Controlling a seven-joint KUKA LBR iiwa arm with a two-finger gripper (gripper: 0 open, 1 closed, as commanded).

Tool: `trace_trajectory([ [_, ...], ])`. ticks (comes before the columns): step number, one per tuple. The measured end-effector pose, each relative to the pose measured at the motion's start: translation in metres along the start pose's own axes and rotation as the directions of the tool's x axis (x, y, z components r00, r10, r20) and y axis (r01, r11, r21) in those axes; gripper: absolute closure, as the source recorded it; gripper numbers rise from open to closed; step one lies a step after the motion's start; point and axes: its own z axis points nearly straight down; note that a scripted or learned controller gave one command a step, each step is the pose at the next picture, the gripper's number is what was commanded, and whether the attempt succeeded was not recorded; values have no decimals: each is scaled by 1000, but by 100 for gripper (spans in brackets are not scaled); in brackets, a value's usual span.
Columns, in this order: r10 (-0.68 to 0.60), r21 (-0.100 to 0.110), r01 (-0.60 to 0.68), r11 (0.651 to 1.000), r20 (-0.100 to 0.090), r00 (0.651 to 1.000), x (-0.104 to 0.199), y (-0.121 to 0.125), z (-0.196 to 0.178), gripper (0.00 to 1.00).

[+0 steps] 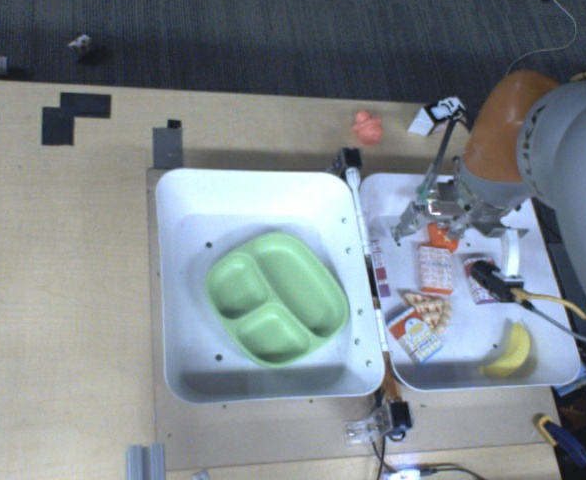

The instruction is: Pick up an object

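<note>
My gripper (436, 220) hangs low over the back part of the right bin (548, 268), its fingers spread open. Just beneath and in front of it lies a small orange packet (441, 236); nothing sits between the fingers. In front of that packet rests a white and orange packet (435, 268), then a waffle-print snack pack (429, 311) and a blue and orange pack (419, 338). A yellow banana (510, 352) lies in the bin's front right corner.
The left bin (183, 228) holds a green divided plate (276, 296). A pink lump (368, 126) and a white tag (433, 115) lie on the bench behind the bins. The grey arm with its orange band (503, 118) comes in from the right.
</note>
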Motion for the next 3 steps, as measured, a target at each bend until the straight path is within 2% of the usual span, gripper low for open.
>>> trace_trajectory([
  [1,-2,-7,2,1000,3,1000,0,2,-12,100],
  [2,-2,-6,2,1000,3,1000,0,2,-12,0],
  [3,-5,-11,5,1000,2,1000,0,3,-23,100],
])
